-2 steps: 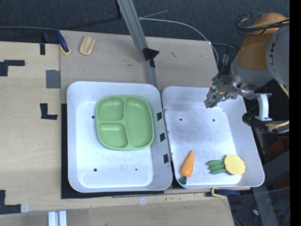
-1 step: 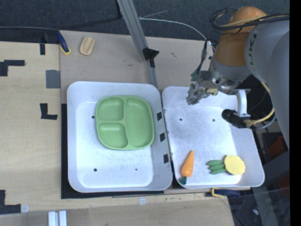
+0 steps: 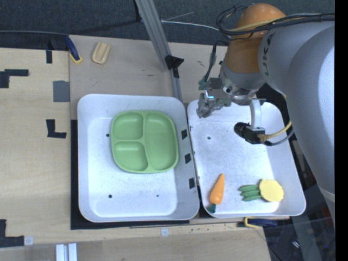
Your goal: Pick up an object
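An orange toy carrot (image 3: 217, 188) lies near the front of the right bin (image 3: 228, 145). To its right a green pea pod (image 3: 249, 192) touches a yellow round piece (image 3: 271, 190). My gripper (image 3: 205, 106) hangs over the back left corner of the right bin, well behind these objects. Nothing shows between its fingers.
The left bin (image 3: 95, 194) holds a green divided plate (image 3: 144, 141). A grey metal bar (image 3: 155, 29) slants down to the bins' back edge. A small tan object (image 3: 100, 53) lies on the bench behind the left bin. A black part with a yellow cable (image 3: 250, 132) hangs over the right bin.
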Tool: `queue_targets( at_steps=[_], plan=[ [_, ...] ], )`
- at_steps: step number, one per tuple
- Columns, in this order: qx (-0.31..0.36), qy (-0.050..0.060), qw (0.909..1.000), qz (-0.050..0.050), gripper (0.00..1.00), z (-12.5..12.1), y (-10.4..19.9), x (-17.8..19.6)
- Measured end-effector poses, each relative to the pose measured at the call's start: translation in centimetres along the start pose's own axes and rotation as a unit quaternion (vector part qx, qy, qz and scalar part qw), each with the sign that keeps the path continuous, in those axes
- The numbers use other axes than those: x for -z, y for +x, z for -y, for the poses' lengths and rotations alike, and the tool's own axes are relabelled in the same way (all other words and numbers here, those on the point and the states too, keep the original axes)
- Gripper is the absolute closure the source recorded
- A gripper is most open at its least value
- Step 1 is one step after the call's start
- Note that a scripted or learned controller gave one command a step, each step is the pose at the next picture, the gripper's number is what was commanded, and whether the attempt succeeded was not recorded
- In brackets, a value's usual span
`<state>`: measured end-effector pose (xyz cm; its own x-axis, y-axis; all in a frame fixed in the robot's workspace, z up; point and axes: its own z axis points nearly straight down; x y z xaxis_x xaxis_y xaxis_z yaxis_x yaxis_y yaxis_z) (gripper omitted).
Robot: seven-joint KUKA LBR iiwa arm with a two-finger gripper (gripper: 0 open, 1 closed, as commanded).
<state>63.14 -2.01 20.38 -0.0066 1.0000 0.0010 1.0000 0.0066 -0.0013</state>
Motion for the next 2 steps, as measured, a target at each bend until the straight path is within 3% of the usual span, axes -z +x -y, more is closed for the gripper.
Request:
queue_targets(
  at_steps=[2],
  plan=[
    [0.0, 0.0, 1.0, 0.0, 1.0, -2.1, 11.6, 0.7]
  ],
)
